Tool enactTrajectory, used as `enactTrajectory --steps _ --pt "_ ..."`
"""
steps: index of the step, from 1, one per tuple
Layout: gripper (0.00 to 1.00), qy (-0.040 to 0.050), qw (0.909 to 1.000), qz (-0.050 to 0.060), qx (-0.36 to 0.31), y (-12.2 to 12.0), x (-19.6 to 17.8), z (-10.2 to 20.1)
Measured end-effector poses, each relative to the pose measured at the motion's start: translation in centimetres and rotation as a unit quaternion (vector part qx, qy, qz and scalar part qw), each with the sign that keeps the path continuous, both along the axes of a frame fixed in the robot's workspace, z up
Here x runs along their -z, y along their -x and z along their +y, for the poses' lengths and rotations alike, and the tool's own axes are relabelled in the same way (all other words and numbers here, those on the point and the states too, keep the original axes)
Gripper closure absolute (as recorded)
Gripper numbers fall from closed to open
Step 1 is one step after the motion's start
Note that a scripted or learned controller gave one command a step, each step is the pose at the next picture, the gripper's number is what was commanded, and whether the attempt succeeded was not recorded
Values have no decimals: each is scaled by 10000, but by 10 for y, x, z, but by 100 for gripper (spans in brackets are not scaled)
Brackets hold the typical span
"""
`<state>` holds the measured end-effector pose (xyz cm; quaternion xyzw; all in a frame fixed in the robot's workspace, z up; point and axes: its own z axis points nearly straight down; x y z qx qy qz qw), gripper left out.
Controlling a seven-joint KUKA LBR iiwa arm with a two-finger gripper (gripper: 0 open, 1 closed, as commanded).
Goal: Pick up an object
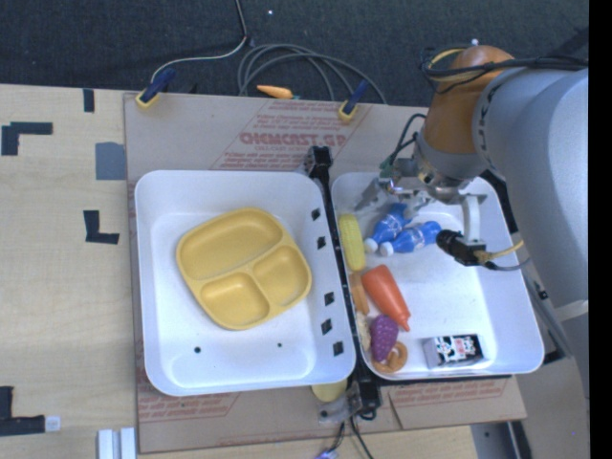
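Note:
My gripper (385, 196) hangs low over the back left part of the right bin (507, 295), just above a blue bottle (403, 234) that lies on its side. Whether it touches the bottle is unclear. Beside the bottle, along the bin's left wall, lies a yellow corn cob (351, 240). An orange carrot (386, 294) lies in front of the bottle, a purple bunch of grapes (382, 334) in front of that, and a small black and white box (453, 349) near the front right corner.
The left bin (158, 304) holds a yellow divided plate (243, 267). A black divider (330, 256) with clips runs between the bins. Cables and clamps lie beyond the bins' back edge. The grey arm (535, 142) covers the right bin's back right corner.

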<state>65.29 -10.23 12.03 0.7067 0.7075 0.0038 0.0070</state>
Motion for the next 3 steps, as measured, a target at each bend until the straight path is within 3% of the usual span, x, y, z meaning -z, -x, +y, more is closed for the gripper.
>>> enactTrajectory --steps 1,2,3 --pt "0 9 10000 -18 0 0 13 -6" --pt "0 6 10000 95 14 -12 22 -18" --pt "0 49 10000 -23 7 -3 20 -5"
